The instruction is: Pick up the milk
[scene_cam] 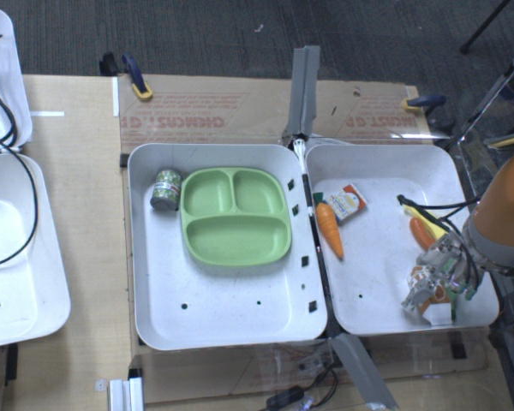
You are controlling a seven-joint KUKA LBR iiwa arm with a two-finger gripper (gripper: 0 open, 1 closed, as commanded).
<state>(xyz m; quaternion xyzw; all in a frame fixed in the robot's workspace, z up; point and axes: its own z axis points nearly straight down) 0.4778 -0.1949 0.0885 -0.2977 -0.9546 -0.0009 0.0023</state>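
Observation:
The milk, a small white carton (348, 202) with an orange and green label, lies flat in the right bin (373, 311) near its back left, beside a carrot (329, 229). My gripper (430, 291) is low in that bin's front right corner, well to the right of the carton and apart from it. Cables and metal parts crowd around the gripper. A small orange-and-white thing (434, 299) sits right under it, too cluttered to identify.
A yellow and orange piece of toy food (423, 227) lies just behind the gripper. The left bin (214, 315) holds a green divided plate (236, 215) and a small can (165, 190). The orange-banded arm (504, 204) hangs over the right bin's right edge.

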